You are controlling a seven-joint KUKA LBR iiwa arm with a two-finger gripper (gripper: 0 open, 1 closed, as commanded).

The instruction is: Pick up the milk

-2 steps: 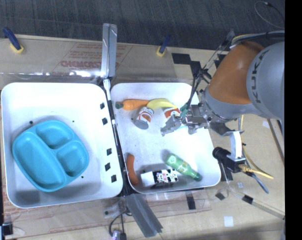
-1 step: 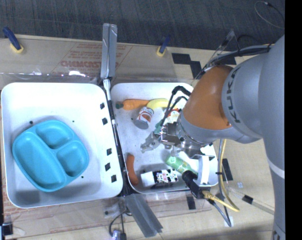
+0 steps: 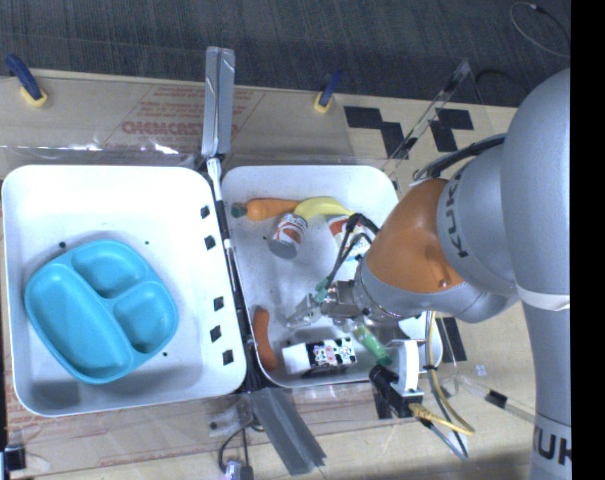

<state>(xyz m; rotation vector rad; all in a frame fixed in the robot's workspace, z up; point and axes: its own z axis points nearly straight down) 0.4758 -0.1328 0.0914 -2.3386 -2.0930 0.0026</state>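
White bins sat side by side; the milk (image 3: 319,355) lay on its side at the near wall of the right bin (image 3: 382,180), likely lowering the approach. The gripper (image 3: 322,308) hovered just above it, grasping nothing visible; finger state could not be told. A blue tray (image 3: 97,308) occupied the left bin (image 3: 42,193).

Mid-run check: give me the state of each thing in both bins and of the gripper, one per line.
milk: lying on its side near the right bin's front wall, not gripped.
gripper: low in the right bin, just above the milk; finger state unclear.
can: tipped on its side.
banana: lying by the back wall.
carrot: lying beside the banana.
sausage: lying along the right bin's left wall.
blue tray: flat in the left bin.
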